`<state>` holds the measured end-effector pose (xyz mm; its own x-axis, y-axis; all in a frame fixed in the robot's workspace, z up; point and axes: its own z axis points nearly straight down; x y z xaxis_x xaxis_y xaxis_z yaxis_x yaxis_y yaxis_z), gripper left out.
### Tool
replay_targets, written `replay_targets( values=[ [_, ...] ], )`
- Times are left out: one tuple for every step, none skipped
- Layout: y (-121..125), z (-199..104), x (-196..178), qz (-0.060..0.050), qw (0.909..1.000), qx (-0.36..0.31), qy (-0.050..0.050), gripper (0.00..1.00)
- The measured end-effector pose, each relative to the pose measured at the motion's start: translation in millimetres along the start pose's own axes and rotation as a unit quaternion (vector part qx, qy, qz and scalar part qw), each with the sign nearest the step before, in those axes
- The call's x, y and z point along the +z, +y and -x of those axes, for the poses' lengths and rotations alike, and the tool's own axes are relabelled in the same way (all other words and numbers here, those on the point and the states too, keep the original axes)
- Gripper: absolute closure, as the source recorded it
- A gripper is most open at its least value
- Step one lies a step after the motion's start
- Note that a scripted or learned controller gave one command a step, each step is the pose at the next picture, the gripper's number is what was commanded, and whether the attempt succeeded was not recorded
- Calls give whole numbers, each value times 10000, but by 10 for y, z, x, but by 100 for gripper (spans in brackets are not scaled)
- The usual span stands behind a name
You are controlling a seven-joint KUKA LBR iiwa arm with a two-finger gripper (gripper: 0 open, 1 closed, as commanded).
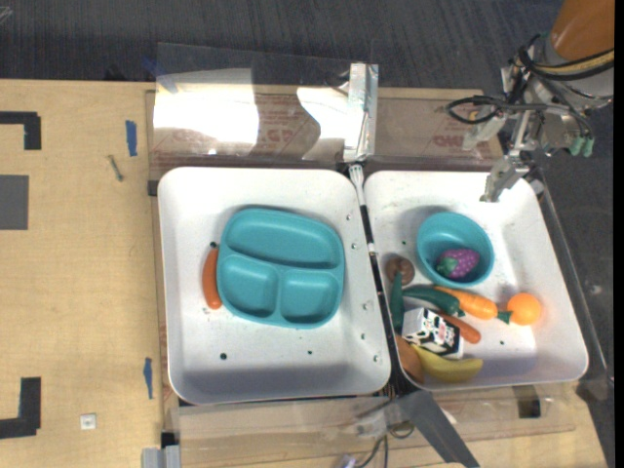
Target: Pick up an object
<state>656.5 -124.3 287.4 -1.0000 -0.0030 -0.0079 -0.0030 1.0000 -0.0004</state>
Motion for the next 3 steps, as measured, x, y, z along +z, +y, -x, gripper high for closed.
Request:
replay_targets(
  values=[
    [97,-46,1513,14,9986,531,80,0],
    [138,-608,1959,-3,9978,662,-44,0],
    [187,-1176,1946,-24,10000,21,-56,0]
  ],
)
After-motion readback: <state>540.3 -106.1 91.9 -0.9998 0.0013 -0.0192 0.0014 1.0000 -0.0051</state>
